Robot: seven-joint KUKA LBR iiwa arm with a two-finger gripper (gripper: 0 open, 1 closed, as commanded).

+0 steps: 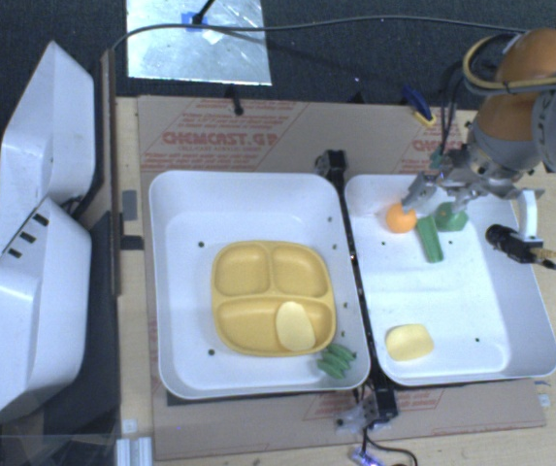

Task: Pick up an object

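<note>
Gripper (436,200) sits low over the upper part of the right bin (525,357), arm (535,115) coming in from the upper right of the frame. Fingers look spread apart, one toward the orange ball (401,218) on its left, the other by the green block (451,220) on its right. Nothing is seen clamped between them, so no hold yet by my read.

Green stick (432,242) lies just below the gripper, slanting down-frame, close to the ball and the block. These three bunch together in the upper middle of that bin, which is likely why the tool hangs there: most choices in one spot. Which one is the target I cannot tell.

Pale yellow piece (408,342) rests alone in the lower left of the right bin, well apart from the gripper.

Left bin (176,260) carries a yellow divided tray (258,280) with a pale oval piece (295,326) in its lower compartment; a green ridged item (336,360) lies just beside the tray's lower right corner.

Risk: crowding could make the fingers nudge a neighbour instead of closing round one thing.
</note>
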